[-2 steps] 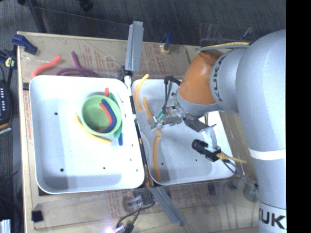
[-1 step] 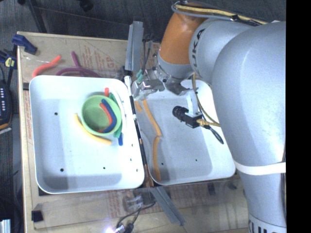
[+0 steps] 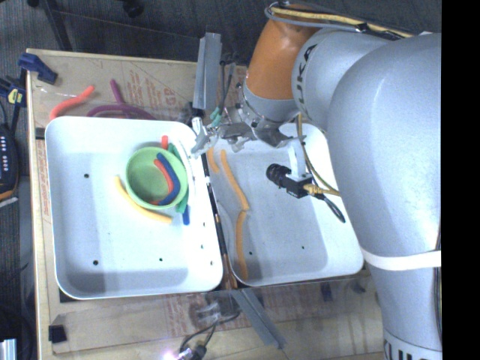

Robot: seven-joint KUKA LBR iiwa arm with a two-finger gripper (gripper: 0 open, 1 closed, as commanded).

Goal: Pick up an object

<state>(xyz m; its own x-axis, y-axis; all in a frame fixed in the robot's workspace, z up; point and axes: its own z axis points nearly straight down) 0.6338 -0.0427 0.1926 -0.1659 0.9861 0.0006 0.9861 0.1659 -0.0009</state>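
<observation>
A green bowl (image 3: 152,178) lies in the left bin (image 3: 112,261), right of its middle. A blue curved piece (image 3: 175,175) and a red piece (image 3: 160,160) rest in the bowl. A yellow strip (image 3: 141,204) pokes out from under it. Thin orange strips (image 3: 238,195) lie along the left side of the right bin (image 3: 300,257). My gripper (image 3: 201,139) hangs over the wall between the two bins at their far end, just right of the bowl's rim. I see nothing between its tips.
On the bench behind the left bin lie an orange-handled tool (image 3: 72,102) and a purple hose (image 3: 120,112). A blue clamp (image 3: 37,65) sits at the far left corner. The grey arm (image 3: 375,126) covers the right bin's right side.
</observation>
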